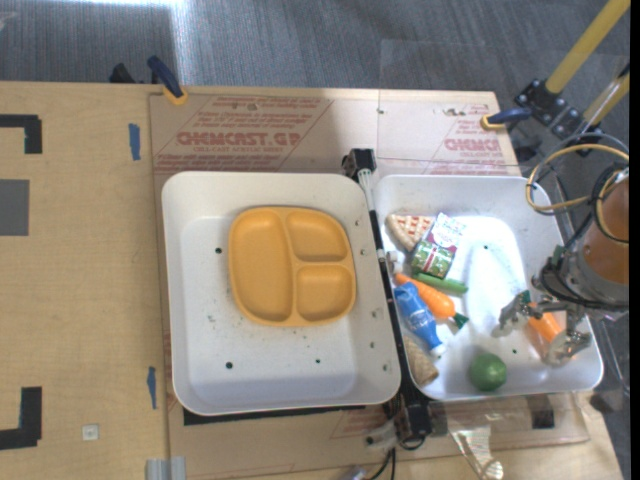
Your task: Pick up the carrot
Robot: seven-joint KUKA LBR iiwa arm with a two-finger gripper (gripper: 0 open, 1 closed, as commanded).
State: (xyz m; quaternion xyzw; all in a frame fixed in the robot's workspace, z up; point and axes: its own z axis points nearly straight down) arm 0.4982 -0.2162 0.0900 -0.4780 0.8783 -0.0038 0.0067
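Gripper (545, 326) at right bin (590, 373) edge, jaws spread, small orange piece between. Carrot (438, 295) lies apart, leftward; should recentre above it, align across its width.

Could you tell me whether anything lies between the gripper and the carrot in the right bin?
Nothing visible does. The gripper sits at the right bin's right side, and bare white floor separates it from the carrot, which lies beside the blue bottle.

A robotics lab or workshop. Clamps (168, 80) pin protective sheeting to a plywood bench (80, 268) at the frame's top, with black tape markers (25, 133) at far left. Grey carpet (300, 18) lies beyond.
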